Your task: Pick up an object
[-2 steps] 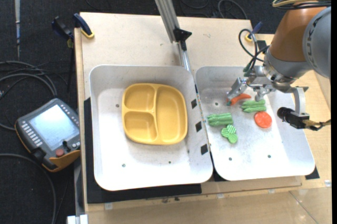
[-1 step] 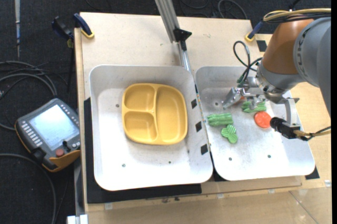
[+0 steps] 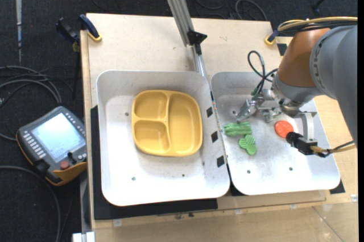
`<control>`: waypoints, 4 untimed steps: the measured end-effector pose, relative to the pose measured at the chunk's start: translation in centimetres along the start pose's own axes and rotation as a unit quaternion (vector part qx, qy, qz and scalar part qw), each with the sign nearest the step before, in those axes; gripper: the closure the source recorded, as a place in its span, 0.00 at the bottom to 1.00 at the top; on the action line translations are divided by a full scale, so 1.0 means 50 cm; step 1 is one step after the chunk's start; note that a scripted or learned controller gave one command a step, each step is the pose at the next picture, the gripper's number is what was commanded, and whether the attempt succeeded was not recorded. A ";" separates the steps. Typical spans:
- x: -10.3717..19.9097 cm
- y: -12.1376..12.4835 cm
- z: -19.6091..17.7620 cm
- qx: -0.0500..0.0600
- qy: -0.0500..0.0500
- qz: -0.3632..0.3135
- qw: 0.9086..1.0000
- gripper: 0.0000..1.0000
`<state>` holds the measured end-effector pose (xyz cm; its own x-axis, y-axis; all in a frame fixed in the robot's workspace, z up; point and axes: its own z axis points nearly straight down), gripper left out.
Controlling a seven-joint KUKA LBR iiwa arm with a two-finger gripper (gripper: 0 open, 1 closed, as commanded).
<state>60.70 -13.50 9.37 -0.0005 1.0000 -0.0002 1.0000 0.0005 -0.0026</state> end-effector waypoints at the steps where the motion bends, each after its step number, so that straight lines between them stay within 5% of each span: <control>1: -0.001 0.002 -0.024 -0.002 0.000 0.000 1.000 1.00; 4: -0.001 0.020 -0.291 -0.004 -0.001 -0.001 1.000 1.00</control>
<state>61.72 -13.55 23.90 -0.0028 1.0000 -0.0012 1.0000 0.0028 0.0052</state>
